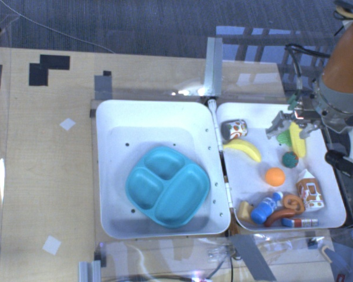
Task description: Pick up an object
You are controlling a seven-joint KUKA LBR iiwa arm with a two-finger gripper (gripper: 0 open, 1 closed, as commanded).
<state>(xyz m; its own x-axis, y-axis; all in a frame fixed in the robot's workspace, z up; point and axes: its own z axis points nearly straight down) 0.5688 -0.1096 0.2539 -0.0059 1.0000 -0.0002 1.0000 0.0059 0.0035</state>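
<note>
Over the right bin (335, 213), camera view: my gripper (294, 124) hangs with fingers spread wide, holding nothing, just above the corn cob (297, 141) — likely my target. Banana (245, 149) and orange ball (275, 176) lie nearby; blue divided plate (167, 185) sits apart in the left bin (115, 157).

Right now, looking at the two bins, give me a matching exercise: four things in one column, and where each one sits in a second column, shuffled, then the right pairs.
Things:
1. blue divided plate
2. banana
3. orange ball
4. small milk carton

Places:
A. near the middle of the right bin, below the dark green ball
B. in the left bin
C. close to the right bin's right wall
D. on the left side of the right bin, just under the small can

Pairs: 1-B, 2-D, 3-A, 4-C
</note>
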